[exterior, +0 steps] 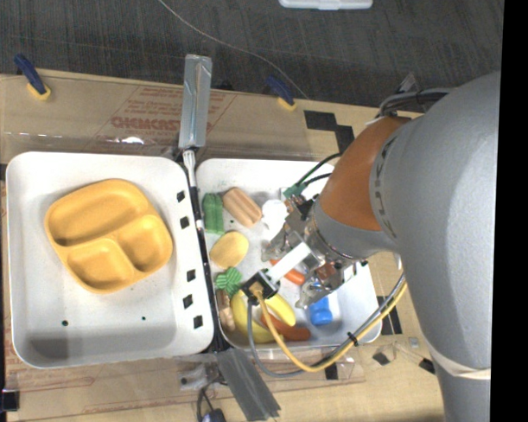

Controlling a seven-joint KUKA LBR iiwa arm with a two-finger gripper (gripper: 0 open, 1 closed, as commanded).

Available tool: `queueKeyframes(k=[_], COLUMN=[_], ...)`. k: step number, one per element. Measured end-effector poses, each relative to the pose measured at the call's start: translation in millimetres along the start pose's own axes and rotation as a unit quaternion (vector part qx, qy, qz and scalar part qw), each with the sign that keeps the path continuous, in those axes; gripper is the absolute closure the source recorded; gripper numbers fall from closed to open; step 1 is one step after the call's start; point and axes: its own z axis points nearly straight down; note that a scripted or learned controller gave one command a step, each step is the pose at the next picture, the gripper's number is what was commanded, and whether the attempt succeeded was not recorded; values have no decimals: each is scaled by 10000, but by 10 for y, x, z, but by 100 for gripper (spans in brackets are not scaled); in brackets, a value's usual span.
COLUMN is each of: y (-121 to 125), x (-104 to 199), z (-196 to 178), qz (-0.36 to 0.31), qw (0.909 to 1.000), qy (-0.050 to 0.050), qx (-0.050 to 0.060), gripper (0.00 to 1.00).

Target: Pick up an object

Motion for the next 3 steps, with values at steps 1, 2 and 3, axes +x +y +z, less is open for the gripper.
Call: queueKeyframes(k=[1,2,3], y=[0,433,409], x=[0,-235,-158], z=[0,718,1279], qz=[0,-341,224], qw=[10000,9994,9997], qy=[0,-24,62], qx=[0,9,-40], gripper=[0,0,0])
